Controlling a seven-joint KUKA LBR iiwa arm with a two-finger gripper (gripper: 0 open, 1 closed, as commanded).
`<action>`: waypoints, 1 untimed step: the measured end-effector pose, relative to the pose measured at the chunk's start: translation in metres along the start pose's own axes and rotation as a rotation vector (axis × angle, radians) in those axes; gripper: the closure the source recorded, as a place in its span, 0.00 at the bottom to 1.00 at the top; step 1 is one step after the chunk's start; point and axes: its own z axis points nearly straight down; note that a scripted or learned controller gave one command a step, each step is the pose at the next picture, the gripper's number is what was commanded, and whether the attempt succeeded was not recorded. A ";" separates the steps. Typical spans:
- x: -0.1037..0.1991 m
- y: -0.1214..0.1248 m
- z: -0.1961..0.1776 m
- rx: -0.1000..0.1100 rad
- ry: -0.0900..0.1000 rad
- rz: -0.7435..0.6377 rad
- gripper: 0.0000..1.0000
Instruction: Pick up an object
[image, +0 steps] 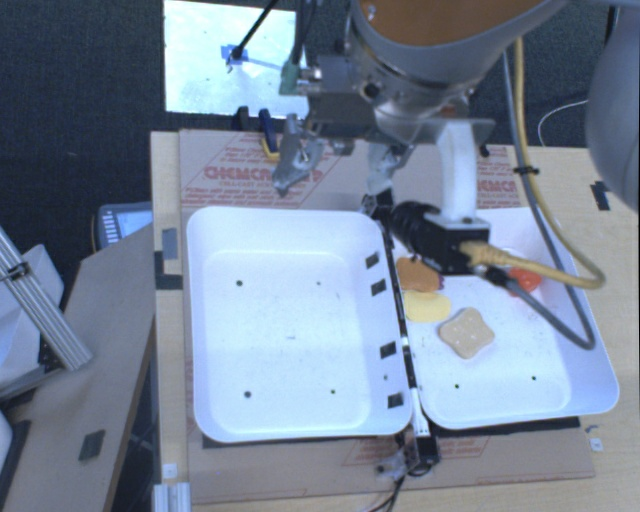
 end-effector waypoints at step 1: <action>0.000 0.000 0.000 0.000 0.000 0.000 0.00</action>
